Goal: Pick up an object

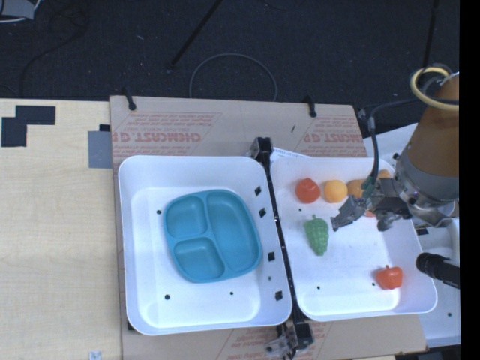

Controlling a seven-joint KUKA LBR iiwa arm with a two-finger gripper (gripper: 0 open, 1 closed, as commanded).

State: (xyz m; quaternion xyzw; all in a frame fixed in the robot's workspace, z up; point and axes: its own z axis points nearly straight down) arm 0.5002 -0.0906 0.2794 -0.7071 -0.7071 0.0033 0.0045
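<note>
Camera view looked down at a slant on a desk [52,223] carrying two shallow white bins side by side. The left bin [142,193] held a blue divided plate [212,235] with three compartments, lying flat near the middle of the bin.

The right bin [352,298] held the loose things. A red tomato-like piece [307,190] lay near the far side, with an orange ball [334,191] just beside it on the right. A green, bumpy vegetable [317,235] lay nearer the middle, below the red piece and apart from it. A second red piece with a small green top [388,277] sat toward the near right corner, well apart from the others. Another orange thing [357,188] showed partly behind the tool — too hidden to tell what it was.

The arm [439,137] reached in from the right, its orange band above the grey wrist. The tool [365,211] hung over the right bin, between the orange ball and the bin's right wall, with the green vegetable just to its left. Its two dark fingers stood spread apart, and nothing could be seen between them — it held none of the pieces.

Brown cardboard [225,130] with reversed red lettering lay under both bins.
</note>
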